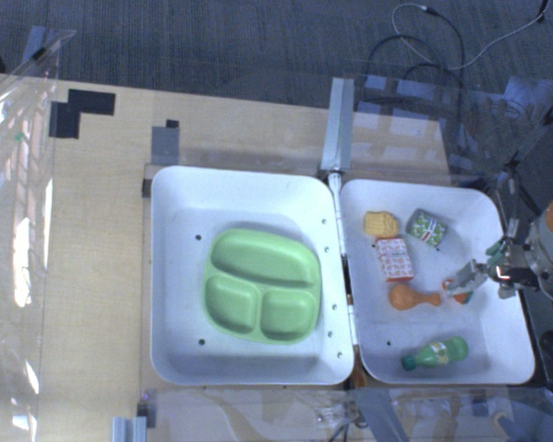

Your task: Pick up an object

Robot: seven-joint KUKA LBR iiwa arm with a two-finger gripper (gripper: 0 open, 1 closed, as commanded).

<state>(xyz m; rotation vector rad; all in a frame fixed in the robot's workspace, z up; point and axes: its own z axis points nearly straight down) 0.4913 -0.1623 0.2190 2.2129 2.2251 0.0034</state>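
The right bin (508, 218) holds several small items. A yellow cracker (381, 224) and a green can (426, 228) lie at its far side. A red and white box (395, 260) sits just below the cracker. An orange drumstick (411, 297) lies in the middle, and a green bottle (434, 354) rests on its side near the front wall. My gripper (465, 280) reaches in from the right, low over the bin floor, its tip just right of the drumstick's thin end. I see nothing held in it.
The left bin (175, 210) carries a green divided plate (262, 286). A metal divider post (337, 126) stands behind the seam between the bins. Cables (424, 48) run behind the right bin. Wooden benchtop (90, 252) stretches to the left.
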